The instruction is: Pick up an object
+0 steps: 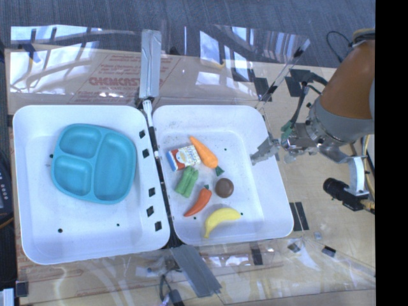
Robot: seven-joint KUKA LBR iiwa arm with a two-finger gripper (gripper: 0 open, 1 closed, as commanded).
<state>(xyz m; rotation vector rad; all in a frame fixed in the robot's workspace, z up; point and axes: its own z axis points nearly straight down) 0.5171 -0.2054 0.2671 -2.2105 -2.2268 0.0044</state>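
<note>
Arm cut off at right edge, jaws too small to tell apart

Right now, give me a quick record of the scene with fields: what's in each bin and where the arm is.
left bin: blue divided plate
right bin: carrot, small carton, green vegetable, orange-red pepper, brown ball, banana
crowding: items clustered at the right bin's centre, carton and carrot side by side
gripper: over the right bin's right rim, apart from all items
jaws: state not readable
held: nothing seen
</note>
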